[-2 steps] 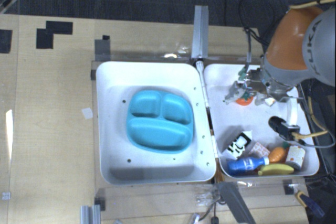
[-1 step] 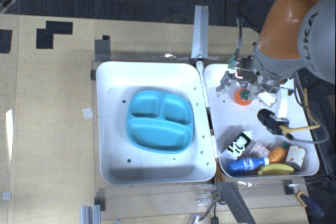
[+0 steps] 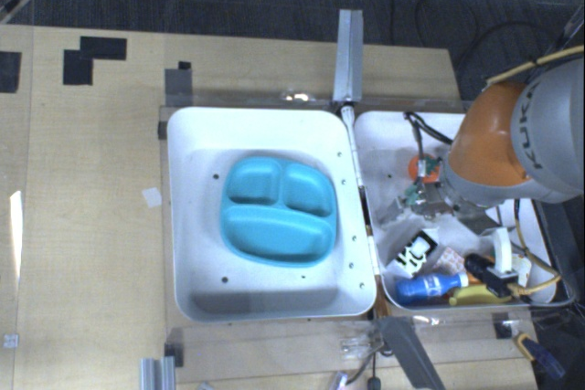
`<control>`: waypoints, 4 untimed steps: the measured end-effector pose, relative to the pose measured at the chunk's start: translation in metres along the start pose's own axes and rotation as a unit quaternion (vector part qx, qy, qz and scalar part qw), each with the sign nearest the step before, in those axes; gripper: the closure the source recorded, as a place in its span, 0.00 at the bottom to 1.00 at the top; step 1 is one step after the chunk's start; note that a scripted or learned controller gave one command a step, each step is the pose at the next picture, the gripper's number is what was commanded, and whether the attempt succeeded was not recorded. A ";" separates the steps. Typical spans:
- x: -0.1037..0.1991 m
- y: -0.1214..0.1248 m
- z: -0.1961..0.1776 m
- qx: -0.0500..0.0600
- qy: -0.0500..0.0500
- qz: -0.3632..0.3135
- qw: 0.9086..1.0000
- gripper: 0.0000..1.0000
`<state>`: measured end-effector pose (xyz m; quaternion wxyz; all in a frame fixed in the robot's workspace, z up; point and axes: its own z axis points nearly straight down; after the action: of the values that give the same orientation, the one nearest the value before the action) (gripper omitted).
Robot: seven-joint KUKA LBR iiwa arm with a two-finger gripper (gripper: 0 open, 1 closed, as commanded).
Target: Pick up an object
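My arm, with its orange band (image 3: 484, 146), reaches in from the right over the right bin (image 3: 384, 137). The gripper (image 3: 413, 195) hangs low over the bin's middle left, near its inner wall. In front of it lie a black-and-white box (image 3: 418, 251) and a blue bottle (image 3: 430, 288) on its side at the front rim. A pale pinkish item (image 3: 450, 260) lies between the two. I see nothing clearly between the gripper's tips, which the wrist partly hides.
The left bin (image 3: 196, 196) holds a light blue divided plate (image 3: 277, 208) at its centre. A metal post (image 3: 349, 55) stands behind the wall between the two bins. Bare wooden bench (image 3: 82, 224) stretches to the left.
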<state>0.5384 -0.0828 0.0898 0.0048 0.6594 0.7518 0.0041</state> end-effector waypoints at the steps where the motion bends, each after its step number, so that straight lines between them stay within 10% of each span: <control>1: -0.024 -0.046 -0.002 -0.005 -0.003 -0.062 0.998 0.00; 2: -0.037 -0.024 0.000 0.001 0.002 -0.188 0.982 0.00; 3: -0.037 -0.020 -0.013 -0.004 0.000 -0.188 0.982 1.00; 4: -0.037 -0.020 -0.013 -0.004 0.000 -0.188 0.982 0.00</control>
<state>0.5231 -0.1219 0.1025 0.0079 0.5065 0.8622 0.0061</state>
